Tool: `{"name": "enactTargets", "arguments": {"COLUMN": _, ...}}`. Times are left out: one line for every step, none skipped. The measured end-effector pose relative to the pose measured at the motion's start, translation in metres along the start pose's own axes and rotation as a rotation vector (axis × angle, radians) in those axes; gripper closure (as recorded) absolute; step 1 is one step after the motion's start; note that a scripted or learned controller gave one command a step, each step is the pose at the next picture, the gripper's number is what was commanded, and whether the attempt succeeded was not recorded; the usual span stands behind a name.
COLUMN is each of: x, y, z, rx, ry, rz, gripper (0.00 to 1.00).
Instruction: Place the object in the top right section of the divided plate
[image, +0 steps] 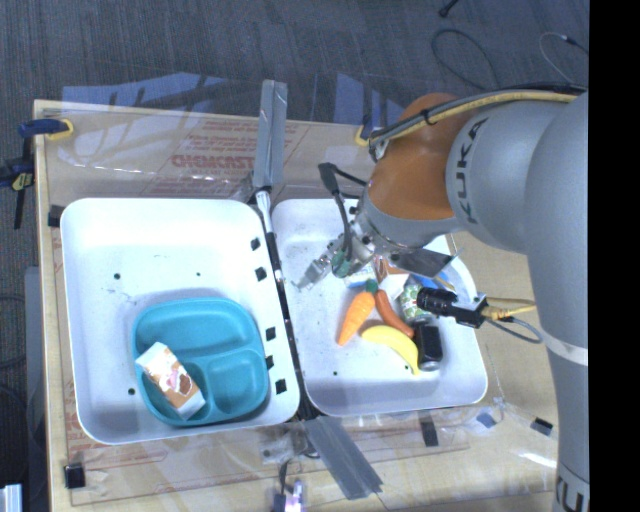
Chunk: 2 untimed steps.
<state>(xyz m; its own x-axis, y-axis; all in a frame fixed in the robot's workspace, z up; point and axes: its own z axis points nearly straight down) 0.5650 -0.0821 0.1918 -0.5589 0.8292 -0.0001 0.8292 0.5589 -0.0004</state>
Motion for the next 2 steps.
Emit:
{"name": "enactTargets", "arguments": {"x": -0.097, "y": -0.014, "z": 0.097, "rx": 0.001, "ry": 0.0, "rz": -0.175, "gripper": 1.0}}
{"name": "enactTargets", "arguments": {"x": -0.087, "y": -0.047, "z": -0.003, "rx": -0.001, "ry": -0.002, "rz": -0.219, "gripper": 1.0}}
